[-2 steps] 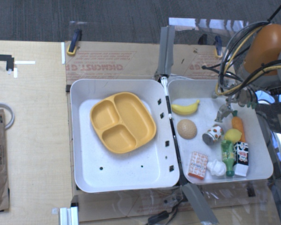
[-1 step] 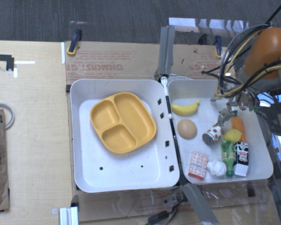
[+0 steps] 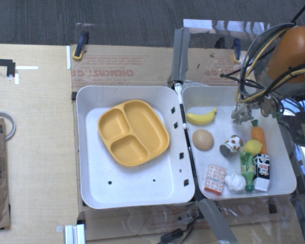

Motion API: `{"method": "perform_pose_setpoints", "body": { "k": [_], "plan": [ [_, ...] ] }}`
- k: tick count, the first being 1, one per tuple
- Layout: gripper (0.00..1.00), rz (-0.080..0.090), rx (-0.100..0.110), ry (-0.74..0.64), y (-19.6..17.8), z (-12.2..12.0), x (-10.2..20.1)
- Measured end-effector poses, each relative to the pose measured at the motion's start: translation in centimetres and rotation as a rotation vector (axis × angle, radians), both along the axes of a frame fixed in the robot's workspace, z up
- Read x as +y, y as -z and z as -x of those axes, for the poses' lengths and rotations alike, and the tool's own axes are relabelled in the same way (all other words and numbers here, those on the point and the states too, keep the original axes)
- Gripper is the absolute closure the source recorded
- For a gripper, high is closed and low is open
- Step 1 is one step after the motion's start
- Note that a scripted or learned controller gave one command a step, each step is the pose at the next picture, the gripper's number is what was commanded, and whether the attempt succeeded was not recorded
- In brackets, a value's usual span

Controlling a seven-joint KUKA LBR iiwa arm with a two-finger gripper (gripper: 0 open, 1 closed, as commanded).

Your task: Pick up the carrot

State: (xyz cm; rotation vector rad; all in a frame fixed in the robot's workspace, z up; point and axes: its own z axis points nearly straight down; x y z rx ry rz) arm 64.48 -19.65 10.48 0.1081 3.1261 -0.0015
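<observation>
One short orange plastic carrot with a green stalk end lay in the right-hand shallow white bin, near that bin's far right wall, stalk end pointing away from the camera. Its near end touched a yellow plastic lemon, probably because the toys were tipped in loosely rather than arranged. A green bottle and a black-and-white carton stood just beyond the lemon on the near side.

The metal pincer hung just left of the carrot's stalk end, above the bin floor, a position judged to be an approach rather than a grasp: nothing was visible between its fingers. Whether it stood wide or narrow could not be told, since the fingertips blurred into the wrist hardware and cables.

Elsewhere in that bin lay a yellow banana, a tan egg-shaped object, a small patterned tin, an orange-and-white packet and a white crumpled item of uncertain identity. The left bin held a yellow three-compartment plate.
</observation>
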Motion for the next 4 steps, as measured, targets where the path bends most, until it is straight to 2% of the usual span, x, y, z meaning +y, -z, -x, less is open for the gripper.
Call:
{"method": "perform_pose_setpoints", "body": {
  "k": [1, 2, 3, 4],
  "plan": [
    [1.0, 0.002, 0.005, -0.078, -10.0, -0.2, -2.6],
    [1.0, 0.002, 0.006, -0.164, 1.1, -1.6, -2.6],
    [1.0, 0.002, 0.005, -0.153, -9.9, -1.6, -2.6],
    [1.0, 0.001, 0.007, -0.216, -12.3, -1.6, 2.7]
  ]
}}
